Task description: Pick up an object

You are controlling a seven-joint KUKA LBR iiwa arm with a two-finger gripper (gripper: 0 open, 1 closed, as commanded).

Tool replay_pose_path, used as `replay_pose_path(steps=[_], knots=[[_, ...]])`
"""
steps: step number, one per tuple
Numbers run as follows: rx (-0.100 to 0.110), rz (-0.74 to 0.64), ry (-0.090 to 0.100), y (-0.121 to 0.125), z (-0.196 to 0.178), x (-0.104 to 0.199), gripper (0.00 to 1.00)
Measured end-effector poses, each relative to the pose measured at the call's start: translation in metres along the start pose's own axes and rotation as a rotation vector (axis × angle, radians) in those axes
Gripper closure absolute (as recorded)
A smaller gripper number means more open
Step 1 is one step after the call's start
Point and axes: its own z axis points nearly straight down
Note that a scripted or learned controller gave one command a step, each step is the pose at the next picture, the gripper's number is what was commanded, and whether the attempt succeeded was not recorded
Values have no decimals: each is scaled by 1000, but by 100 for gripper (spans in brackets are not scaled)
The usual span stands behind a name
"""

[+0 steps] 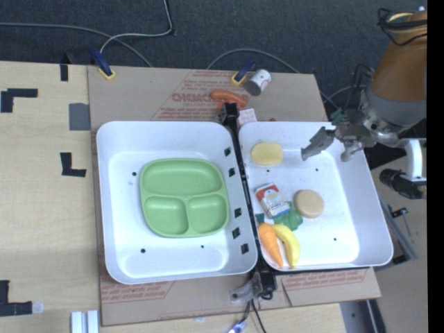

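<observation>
From my screen I saw the grey two-finger claw (331, 146) hanging over the far right part of the right white plastic bin (361, 220). Its two fingers were spread apart, with nothing between them. One finger (316, 144) pointed left and the other finger (347, 151) sat more to the right. The grey arm with its orange band (399, 68) came in from the right side.

The things to pick up lay in that same bin. A pale yellow soft lump (267, 153) sat at the far left of the bin, just left of the claw and apart from it. Nearer to me lay a round tan bun-shaped toy (309, 203), a little left of the claw and well apart from it. A small red and white packet (272, 200) lay beside the bun on its left. A green toy piece (293, 220) peeked out just near of them. At the near left of the bin, an orange toy carrot (269, 244) and a yellow toy banana (288, 244) lay side by side, touching. These were the farthest from the claw.

The left white plastic bin (118, 186) held a light green plastic tray with three sections (184, 196), well apart from the claw.
</observation>
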Motion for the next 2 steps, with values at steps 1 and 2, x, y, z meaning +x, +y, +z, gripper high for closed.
replay_pose_path(steps=[1,2], knots=[[-14,2,-3,-23,164,-15,0],[-15,2,-5,29,175,25,0]])
